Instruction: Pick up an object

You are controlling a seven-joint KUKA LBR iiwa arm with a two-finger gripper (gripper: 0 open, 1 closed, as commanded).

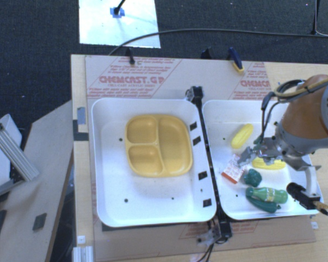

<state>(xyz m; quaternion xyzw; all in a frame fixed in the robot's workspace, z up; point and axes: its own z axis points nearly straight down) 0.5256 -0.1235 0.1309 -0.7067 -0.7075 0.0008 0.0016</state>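
Observation:
The right bin (224,113) holds several small objects. A yellow oval piece (241,136) lies near its middle, and a flat yellow piece (270,164) lies partly under the gripper. A red and white packet (233,172) sits by the bin's left wall, next to a small dark green object (253,177). A green bottle (267,196) lies along the front wall. My gripper (258,154) hangs low over the bin, between the yellow oval and the flat yellow piece. Nothing is visibly lifted.
The left bin (106,146) holds a yellow divided plate (158,145). The arm's orange and grey wrist (311,116) covers the right bin's right side. A black part (302,195) pokes over the front right corner. A blue clamp (236,59) sits behind the bins.

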